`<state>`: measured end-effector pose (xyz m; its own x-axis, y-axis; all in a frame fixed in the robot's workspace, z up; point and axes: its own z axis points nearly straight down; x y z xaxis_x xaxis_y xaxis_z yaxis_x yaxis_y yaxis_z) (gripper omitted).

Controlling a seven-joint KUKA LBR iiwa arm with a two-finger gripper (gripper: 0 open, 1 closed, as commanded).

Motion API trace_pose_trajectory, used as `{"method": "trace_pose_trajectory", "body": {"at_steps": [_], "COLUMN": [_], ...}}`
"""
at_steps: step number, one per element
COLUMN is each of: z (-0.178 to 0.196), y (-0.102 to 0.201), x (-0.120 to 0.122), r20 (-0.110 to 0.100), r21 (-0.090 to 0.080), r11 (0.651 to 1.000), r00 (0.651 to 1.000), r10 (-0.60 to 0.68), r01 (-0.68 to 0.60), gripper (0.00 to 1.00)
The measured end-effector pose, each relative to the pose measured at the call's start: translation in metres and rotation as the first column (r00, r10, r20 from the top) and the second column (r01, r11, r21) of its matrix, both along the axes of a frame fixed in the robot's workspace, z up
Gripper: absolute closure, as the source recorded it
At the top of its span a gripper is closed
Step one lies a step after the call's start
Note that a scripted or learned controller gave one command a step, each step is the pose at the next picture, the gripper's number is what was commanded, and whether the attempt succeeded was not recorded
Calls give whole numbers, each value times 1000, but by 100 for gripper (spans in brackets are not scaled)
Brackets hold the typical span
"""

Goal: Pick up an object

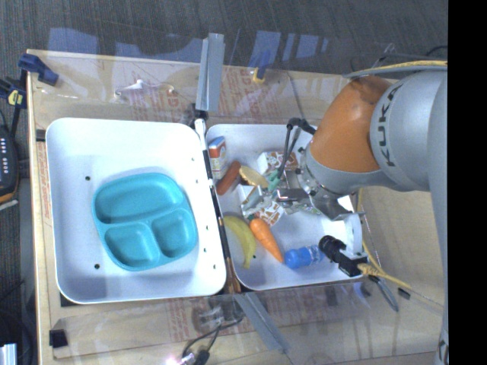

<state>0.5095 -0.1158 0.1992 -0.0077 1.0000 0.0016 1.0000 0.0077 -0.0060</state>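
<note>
My gripper [280, 196] is down in the right bin [335, 278], in its middle, over a crumpled shiny packet [262, 204]. Just left of it lie a brown sausage [228, 178] and a pale yellow piece [253, 176]. Nearer the front sit a banana [242, 238], an orange carrot [267, 239] and a small blue bottle [303, 257]. A small red and white carton [217, 153] stands at the bin's back left corner. The arm's wrist hides the right part of the bin.
The left bin [68, 204] holds a turquoise tray [144, 219] with three compartments. A raised divider [214, 204] separates the two bins. The grey and orange arm [380, 131] covers the right bin's far right side.
</note>
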Motion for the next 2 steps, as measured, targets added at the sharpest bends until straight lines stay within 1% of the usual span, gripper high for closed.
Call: {"method": "trace_pose_trajectory", "body": {"at_steps": [1, 2], "z": [-83, -90], "y": [-27, -6], "x": [11, 2], "r20": [36, 41], "r21": [-14, -19], "r11": [997, 995], "r00": [996, 995], "r10": [81, 94], "r01": [-80, -93], "gripper": [0, 0]}}
